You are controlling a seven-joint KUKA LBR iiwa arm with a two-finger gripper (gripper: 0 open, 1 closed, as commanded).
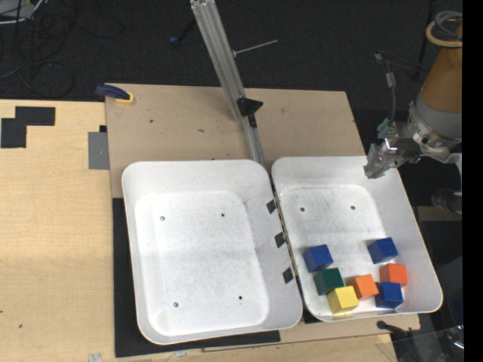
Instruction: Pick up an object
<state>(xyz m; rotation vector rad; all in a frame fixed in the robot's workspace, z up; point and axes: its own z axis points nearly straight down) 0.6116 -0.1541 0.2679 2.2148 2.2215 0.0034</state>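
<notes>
Matte cubes (pixel 355 276) cluster in glossy white right bin (pixel 407 202).

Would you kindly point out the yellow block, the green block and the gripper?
yellow block (pixel 343 299), camera view, on its top face.
green block (pixel 328 280), camera view, on its top face.
gripper (pixel 376 165), camera view, at its fingertips.

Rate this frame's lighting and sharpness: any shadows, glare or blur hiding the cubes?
Camera view: even light, soft shadow along the left bin's left inner wall; the right bin is bright without glare; the cubes, such as the yellow cube, read crisply; the gripper looks slightly soft against the dark surround.
</notes>
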